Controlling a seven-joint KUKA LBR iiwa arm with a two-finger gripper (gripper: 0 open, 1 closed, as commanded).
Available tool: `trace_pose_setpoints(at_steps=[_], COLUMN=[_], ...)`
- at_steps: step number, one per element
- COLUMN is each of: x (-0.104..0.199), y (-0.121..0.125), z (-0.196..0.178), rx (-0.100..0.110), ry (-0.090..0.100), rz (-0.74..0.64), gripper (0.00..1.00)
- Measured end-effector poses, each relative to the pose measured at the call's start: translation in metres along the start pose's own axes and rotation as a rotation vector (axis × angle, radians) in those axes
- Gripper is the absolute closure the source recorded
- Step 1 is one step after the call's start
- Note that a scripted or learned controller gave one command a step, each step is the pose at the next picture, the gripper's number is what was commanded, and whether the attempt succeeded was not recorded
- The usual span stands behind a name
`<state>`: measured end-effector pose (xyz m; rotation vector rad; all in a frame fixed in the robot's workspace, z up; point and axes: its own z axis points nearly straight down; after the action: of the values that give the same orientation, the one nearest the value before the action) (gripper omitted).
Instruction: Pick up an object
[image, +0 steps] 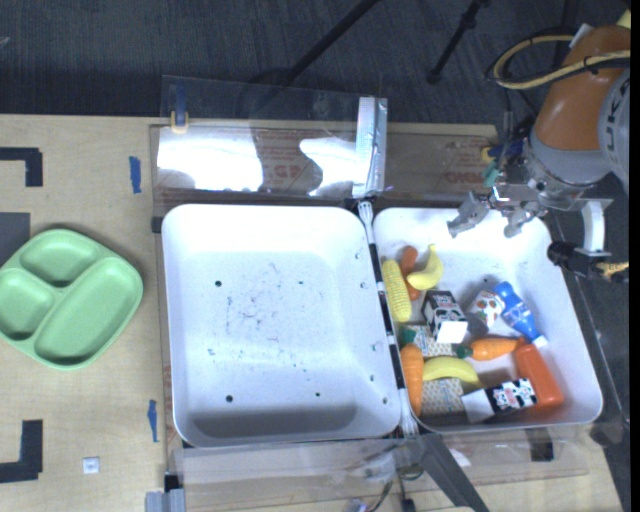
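My gripper (492, 218) hangs over the far edge of the right bin (578, 345), its two grey fingers spread apart with nothing between them. Below it, toy food is piled in the bin's middle and near side: a corn cob (396, 289), a small banana (429, 266), an orange carrot (495, 349), a second carrot (412, 372), another banana (449, 369), a blue-and-white bottle (512, 310), an orange bottle (540, 379) and a black-and-white box (441, 309). The gripper stands well above and beyond the pile, touching none of it.
The left bin (265, 320) lies beside the right one, sharing a middle rim. A green divided plate (66, 297) rests on the bench at far left. A clear plastic panel (270, 150) stands behind the bins.
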<state>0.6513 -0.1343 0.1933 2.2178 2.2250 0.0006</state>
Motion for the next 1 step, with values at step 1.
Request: trace_pose_setpoints(at_steps=[1], x=[0.0391], y=[0.0042], z=[0.0979], rx=[-0.004], ry=[-0.001], rz=[-0.07], gripper=[0.0])
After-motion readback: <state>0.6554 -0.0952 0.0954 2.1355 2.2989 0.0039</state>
